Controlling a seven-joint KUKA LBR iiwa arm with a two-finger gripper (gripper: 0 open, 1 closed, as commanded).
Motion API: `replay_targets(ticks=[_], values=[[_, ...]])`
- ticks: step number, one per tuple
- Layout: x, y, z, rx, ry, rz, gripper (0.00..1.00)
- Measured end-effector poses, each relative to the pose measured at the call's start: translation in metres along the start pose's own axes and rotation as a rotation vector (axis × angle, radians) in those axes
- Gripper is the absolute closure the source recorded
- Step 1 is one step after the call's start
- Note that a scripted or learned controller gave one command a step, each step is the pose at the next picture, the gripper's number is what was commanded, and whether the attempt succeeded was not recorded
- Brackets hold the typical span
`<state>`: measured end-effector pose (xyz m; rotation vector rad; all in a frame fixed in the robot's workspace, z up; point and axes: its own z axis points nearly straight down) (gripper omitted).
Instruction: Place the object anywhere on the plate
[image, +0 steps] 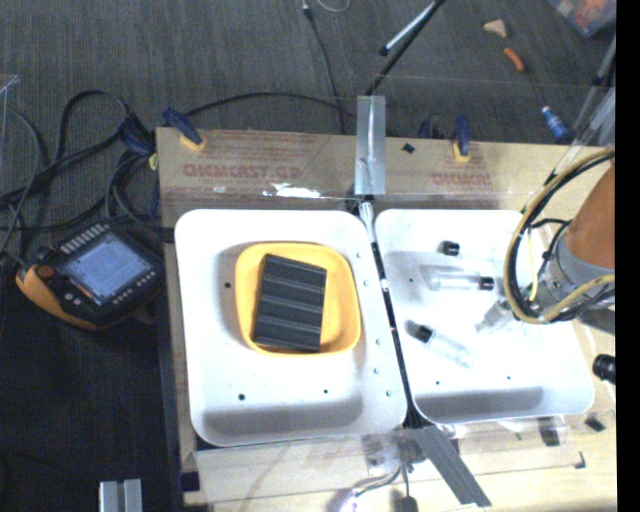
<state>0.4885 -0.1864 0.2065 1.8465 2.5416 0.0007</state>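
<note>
While the black ridged block (290, 301) lies flat on the yellow plate (345, 300) in the left bin (200, 330), the arm (590, 240) sits well apart over the right bin (520, 395).

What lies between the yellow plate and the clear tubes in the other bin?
In the camera view, between the yellow plate and the nearest clear tube lie bare white bin floor and the two bins' adjoining rims; nothing else sits there.

Dark ridged block (291, 301) flat on yellow plate (346, 305) — left bin (200, 330).
</note>
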Motion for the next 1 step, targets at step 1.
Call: replay_targets(ticks=[1], values=[[0.0,0.0,0.0,0.0,0.0,0.0,0.0]])
